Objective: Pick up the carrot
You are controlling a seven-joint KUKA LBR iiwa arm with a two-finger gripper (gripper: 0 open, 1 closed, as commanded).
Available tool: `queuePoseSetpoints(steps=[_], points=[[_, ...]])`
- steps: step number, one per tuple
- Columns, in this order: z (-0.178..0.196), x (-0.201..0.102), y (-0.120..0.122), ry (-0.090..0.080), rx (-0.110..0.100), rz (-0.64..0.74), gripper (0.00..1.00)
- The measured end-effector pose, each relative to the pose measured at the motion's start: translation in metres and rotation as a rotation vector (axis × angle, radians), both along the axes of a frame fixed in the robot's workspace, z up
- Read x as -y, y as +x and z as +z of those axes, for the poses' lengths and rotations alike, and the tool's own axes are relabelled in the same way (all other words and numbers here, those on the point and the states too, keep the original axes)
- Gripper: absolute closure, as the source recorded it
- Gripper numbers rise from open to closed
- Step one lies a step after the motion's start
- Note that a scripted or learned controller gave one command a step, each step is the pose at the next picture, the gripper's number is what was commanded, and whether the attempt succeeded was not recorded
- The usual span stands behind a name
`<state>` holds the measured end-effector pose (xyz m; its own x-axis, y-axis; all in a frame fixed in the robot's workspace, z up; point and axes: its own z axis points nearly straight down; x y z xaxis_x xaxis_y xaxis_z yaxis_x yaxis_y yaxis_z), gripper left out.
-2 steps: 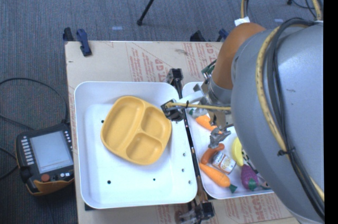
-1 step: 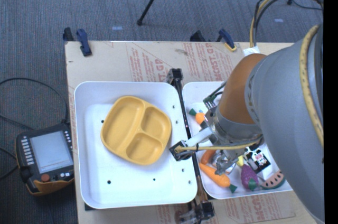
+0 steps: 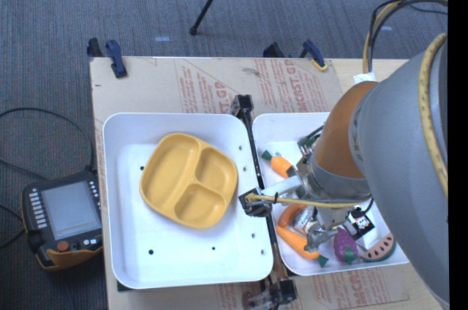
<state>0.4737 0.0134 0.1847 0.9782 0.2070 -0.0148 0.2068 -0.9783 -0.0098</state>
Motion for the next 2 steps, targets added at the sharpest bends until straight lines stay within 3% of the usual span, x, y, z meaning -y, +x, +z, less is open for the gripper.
queuePoseSetpoints(steps=[1,2], points=[[0.001,0.014,0.105,-0.002,0.006,0.026,0.00],[0.000,0.002,0.032,0.001,0.002,0.080,0.00]])
